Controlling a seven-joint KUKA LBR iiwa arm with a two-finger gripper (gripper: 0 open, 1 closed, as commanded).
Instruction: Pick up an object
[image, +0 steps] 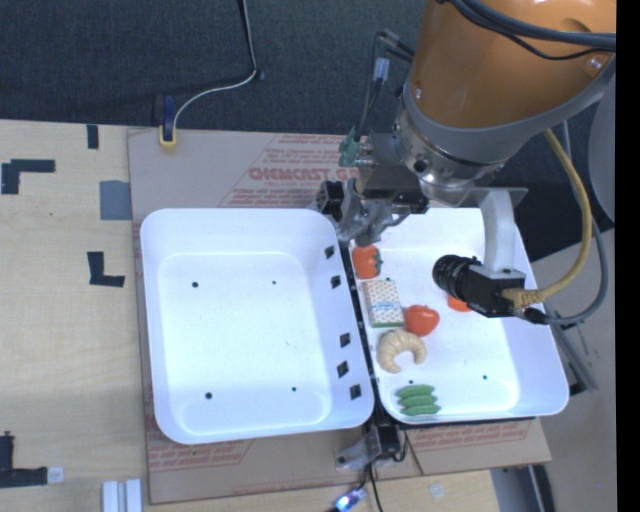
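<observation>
Two white bins side by side, left bin (240, 330) at frame centre-left, right bin (500, 390) at centre-right. Gripper (358, 232) sits at upper centre over the right bin's top-left corner, just above a small tomato (365, 262); open or closed, cannot tell. Below it along the right bin's left wall: box (383, 302), second tomato (422, 320), croissant (401, 350), green pods (417, 400).
</observation>
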